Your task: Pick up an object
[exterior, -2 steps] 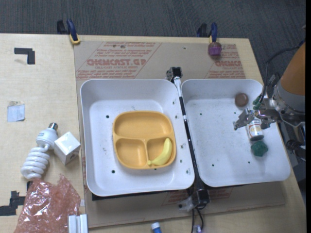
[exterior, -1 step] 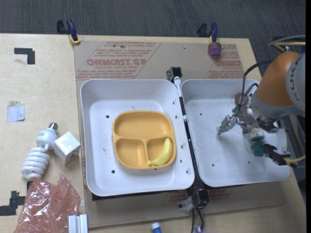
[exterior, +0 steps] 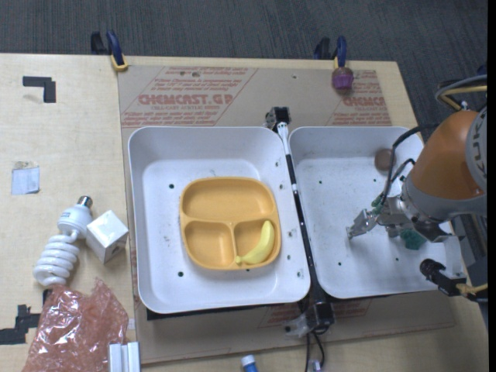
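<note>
Right now the gripper (exterior: 358, 227) hangs low in the right bin (exterior: 325, 153); I cannot tell how its jaws stand. Just beside it lies a small teal thing (exterior: 411, 241), partly hidden. It looks light and maybe hard. Pinching its middle seems best.

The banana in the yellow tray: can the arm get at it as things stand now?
Probably yes. The banana lies uncovered in the tray, open from above, while the end effector is over the right bin.

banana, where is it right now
The banana lies in the lower right compartment of the yellow divided plate, which sits in the left white bin.
</note>
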